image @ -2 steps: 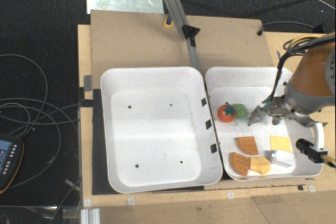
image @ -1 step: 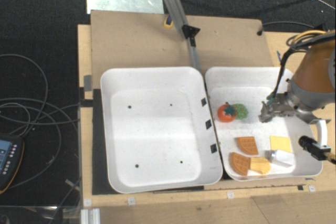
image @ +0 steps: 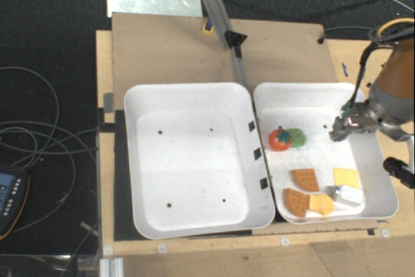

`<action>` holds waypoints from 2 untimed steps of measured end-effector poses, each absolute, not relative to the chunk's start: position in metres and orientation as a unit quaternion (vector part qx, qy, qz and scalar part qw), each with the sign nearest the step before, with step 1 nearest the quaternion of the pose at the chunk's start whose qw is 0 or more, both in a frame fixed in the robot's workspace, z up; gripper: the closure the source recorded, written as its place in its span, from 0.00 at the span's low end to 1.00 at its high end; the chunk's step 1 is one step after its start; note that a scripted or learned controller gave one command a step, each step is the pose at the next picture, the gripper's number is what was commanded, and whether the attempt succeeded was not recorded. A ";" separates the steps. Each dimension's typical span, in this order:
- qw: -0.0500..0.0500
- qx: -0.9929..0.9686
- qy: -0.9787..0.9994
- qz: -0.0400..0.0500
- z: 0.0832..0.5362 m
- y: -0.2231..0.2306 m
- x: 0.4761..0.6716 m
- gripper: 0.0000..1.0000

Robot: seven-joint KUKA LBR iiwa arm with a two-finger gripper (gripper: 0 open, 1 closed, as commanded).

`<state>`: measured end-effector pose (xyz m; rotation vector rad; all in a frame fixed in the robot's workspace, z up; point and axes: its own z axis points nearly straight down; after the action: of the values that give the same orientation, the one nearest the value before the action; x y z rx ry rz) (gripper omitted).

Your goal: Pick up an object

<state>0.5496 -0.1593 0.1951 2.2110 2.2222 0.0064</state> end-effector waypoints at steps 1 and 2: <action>0.004 0.705 0.709 0.002 0.260 -0.160 0.552 1.00; 0.002 0.705 0.709 0.001 0.289 -0.160 0.553 1.00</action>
<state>0.5532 -0.1603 0.2889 2.2119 2.2241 0.0043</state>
